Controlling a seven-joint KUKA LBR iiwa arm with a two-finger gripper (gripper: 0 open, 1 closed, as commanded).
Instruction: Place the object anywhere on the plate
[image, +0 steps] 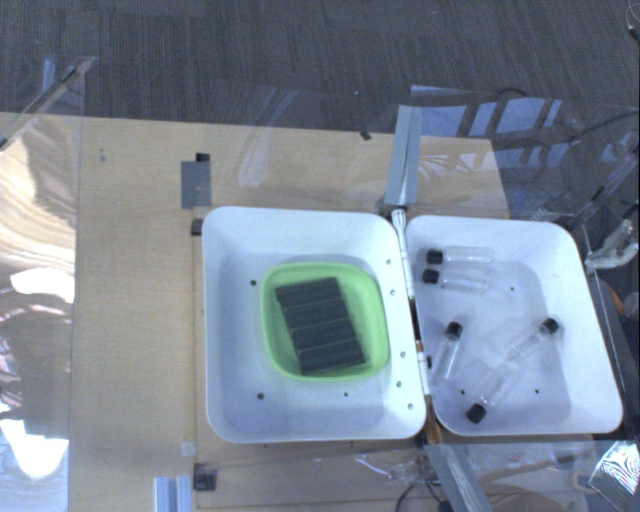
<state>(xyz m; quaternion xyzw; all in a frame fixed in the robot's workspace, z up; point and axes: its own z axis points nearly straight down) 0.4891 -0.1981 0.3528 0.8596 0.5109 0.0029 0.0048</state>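
Nearest the camera, beyond the front edge of the green plate (373, 300), the wooden bench (120, 330) carries a small black bracket (203, 480) to the plate's front left and a tangle of cables (400, 490) to its front right. The plate itself sits in the middle of the left white bin (300, 215), a rounded-square shallow dish with a raised rim. The task's thing, a dark grey ribbed block (320, 325), lies flat on the plate's floor, turned a little askew to the plate's sides, with green showing all around it. To the right of the plate, across the seam where the two bins meet, the right white bin (500, 228) holds five clear vials with black caps, all lying on their sides. The closest vial (490, 395) lies to the plate's front right, cap towards the camera. Level with the plate lie a third vial (449, 350), just past the seam, and a fourth vial (525, 343) further right, slanted. Level with the plate's far edge, a pair of vials (462, 268) lies close together, caps pointing towards the plate. Behind the plate, a grey metal bar (403, 160) runs away from the seam of the bins, and a small grey plate-like fitting (197, 182) stands to the far left. Beyond the bench lies dark carpet (250, 50). Whether the claw is released or clenched cannot be told.
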